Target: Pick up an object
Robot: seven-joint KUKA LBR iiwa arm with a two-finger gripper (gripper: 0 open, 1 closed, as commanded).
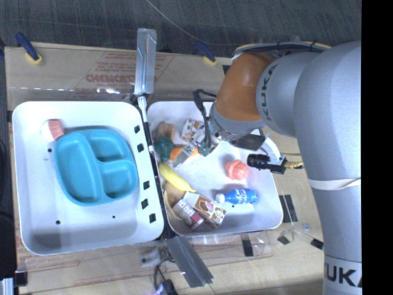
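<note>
My gripper (204,145) reaches down into the right bin (270,189), just below the orange band of the arm. Its tip sits among a cluster of items at the bin's upper left: a small printed carton (191,128), an orange piece (182,154) and a dark green item (163,147). It looks very close to the orange piece, but whether they touch cannot be told. A yellow banana (175,178) lies lower down. A pink round toy (236,169) and a blue bottle (240,196) rest to the gripper's right and below.
Brown printed cartons (206,211) lie at the right bin's front edge. The left bin (37,214) holds a blue divided tray (95,165) and a small pink item (55,128). The divider wall (147,165) separates the bins. The arm's bulk covers the right bin's far right.
</note>
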